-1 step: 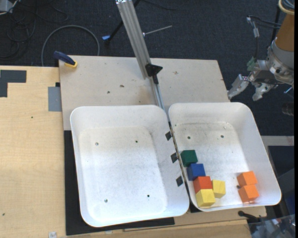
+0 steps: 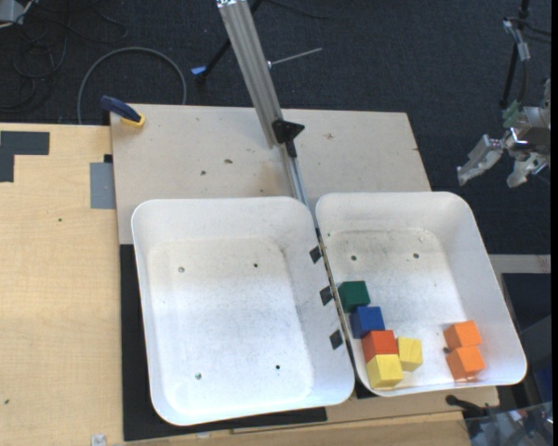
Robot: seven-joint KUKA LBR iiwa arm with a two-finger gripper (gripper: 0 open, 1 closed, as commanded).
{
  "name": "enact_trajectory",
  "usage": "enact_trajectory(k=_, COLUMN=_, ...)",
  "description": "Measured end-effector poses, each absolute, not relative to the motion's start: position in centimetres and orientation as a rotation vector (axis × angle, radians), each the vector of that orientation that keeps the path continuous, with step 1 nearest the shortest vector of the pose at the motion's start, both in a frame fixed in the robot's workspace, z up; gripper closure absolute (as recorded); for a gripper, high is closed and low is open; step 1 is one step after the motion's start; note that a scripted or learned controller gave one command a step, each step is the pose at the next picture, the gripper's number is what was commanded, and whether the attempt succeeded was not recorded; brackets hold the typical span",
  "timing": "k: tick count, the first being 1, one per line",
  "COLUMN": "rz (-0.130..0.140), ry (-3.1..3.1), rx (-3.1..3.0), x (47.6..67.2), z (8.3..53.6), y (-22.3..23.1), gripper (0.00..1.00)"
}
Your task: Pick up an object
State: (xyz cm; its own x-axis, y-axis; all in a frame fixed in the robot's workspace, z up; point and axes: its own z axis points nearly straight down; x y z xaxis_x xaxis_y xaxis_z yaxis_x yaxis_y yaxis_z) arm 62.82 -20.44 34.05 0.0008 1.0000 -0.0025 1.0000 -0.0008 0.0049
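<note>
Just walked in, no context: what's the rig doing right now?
Nothing is being handled yet. The gripper sits off at the right edge of the camera view, above the dark floor and outside the bins. The small blocks are all in the right white bin: a green cube, a blue cube, a red cube, two yellow cubes and two orange cubes, clustered along its near side. No block is between the fingers.

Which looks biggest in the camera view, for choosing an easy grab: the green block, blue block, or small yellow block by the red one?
1. Green block and blue block: they look about alike, so no ranking.
2. Small yellow block: clearly smallest.
</note>
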Motion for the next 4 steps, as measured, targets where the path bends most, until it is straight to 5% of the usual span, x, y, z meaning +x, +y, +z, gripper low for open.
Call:
enact_trajectory(k=1, rz=-0.009, ry=2.229, rx=2.229, x=59.3, z=18.2, y=-18.4, gripper=0.0)
enact_trajectory(k=2, rz=-0.003, ry=2.233, rx=2.223, x=56.8, z=15.5, y=-11.8, gripper=0.0)
enact_trajectory(k=3, rz=0.001, ry=2.228, rx=2.22, x=55.1, z=19.2, y=-6.5, gripper=0.0)
enact_trajectory(k=4, rz=0.0, ry=2.222, rx=2.221, x=55.3, z=21.6, y=-7.9, gripper=0.0)
